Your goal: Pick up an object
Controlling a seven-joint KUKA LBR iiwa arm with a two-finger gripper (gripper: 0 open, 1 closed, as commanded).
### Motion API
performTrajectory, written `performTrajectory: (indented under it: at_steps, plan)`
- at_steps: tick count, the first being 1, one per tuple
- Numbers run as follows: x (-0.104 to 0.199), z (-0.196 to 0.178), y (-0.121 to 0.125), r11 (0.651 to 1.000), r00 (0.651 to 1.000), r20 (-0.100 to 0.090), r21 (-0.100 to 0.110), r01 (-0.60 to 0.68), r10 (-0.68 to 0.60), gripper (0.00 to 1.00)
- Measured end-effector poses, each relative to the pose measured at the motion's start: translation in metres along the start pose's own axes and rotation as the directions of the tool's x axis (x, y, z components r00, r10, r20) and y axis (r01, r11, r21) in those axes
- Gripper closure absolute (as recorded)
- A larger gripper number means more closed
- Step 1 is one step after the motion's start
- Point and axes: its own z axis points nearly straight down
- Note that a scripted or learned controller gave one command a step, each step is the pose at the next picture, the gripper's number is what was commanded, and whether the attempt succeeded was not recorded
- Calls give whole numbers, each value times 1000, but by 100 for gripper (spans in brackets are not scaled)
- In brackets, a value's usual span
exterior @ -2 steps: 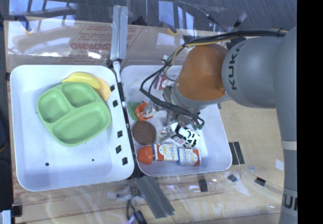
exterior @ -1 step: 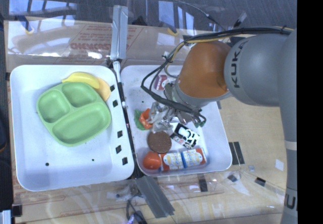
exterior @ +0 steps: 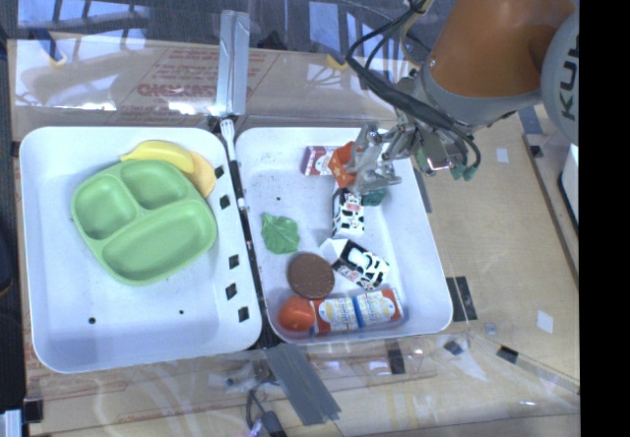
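Nearest me, the small bottle (exterior: 356,311) lies at the right bin's (exterior: 425,258) front wall. My gripper (exterior: 372,167) sits low at the back by a red-and-white packet (exterior: 317,161); nothing looks lifted, and I cannot tell whether it has gripped anything.

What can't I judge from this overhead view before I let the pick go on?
- Gripper: too small and cluttered in the camera view to read its fingers.
- Red packet: partly covered by the gripper; label unreadable.
- Banana: lower part hidden behind the green plate.
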Motion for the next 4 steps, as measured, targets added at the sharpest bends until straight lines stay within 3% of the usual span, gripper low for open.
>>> performTrajectory:
  at_steps: [1,2,3,4]
  plan:
    - [33,153,11,954,954,-22,-2,-300,300,100]
    - [32,151,10,954,954,-17,-2,-300,300,0]
    - [-46,209,14,945,945,-10,-1,-328,328,0]
    - [-13,208,9,783,783,-12,3,-622,622,0]
